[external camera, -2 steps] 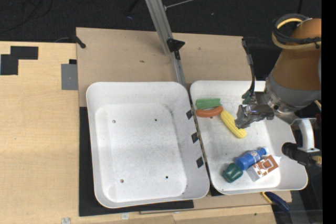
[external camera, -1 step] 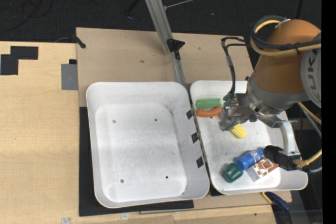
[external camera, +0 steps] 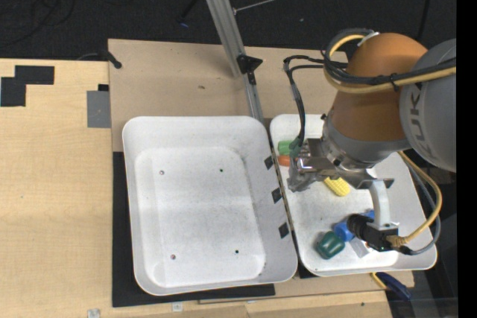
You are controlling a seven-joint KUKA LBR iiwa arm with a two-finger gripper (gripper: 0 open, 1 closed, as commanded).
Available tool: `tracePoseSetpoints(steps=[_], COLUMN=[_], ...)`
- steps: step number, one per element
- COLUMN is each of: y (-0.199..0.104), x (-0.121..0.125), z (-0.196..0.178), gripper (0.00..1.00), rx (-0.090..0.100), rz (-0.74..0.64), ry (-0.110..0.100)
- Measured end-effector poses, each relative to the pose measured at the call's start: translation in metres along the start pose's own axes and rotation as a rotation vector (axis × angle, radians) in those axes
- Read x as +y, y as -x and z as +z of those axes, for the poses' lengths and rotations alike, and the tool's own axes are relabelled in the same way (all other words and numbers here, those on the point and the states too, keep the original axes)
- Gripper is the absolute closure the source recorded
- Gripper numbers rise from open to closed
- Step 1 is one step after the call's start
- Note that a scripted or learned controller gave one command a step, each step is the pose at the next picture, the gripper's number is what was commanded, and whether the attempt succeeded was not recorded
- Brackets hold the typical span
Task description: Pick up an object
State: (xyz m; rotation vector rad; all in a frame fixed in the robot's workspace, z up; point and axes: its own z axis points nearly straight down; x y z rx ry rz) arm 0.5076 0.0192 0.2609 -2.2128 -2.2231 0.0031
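My gripper (external camera: 301,173) reaches down into the right bin (external camera: 417,182), close to its left wall. Just above and left of it lies a small orange and green object (external camera: 285,150). A yellow object (external camera: 337,186) rests right of the gripper, partly under the wrist. Nearer the front of the bin sit a blue object (external camera: 343,229) and a dark green object (external camera: 328,244), touching each other. The big orange and grey wrist hides the back of this bin.
The left bin (external camera: 197,205) lies beside the right one, their rims meeting at a seam with black clips (external camera: 276,194). A slanted aluminium rail (external camera: 223,18) rises behind the bins. Bare bench board spreads to the left.
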Motion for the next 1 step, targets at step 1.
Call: tracePoseSetpoints(steps=[1], y=[-0.0525], x=[-0.0063], z=[0.0245], gripper=[1.00], rx=[-0.001], rz=[0.000], ry=[-0.002])
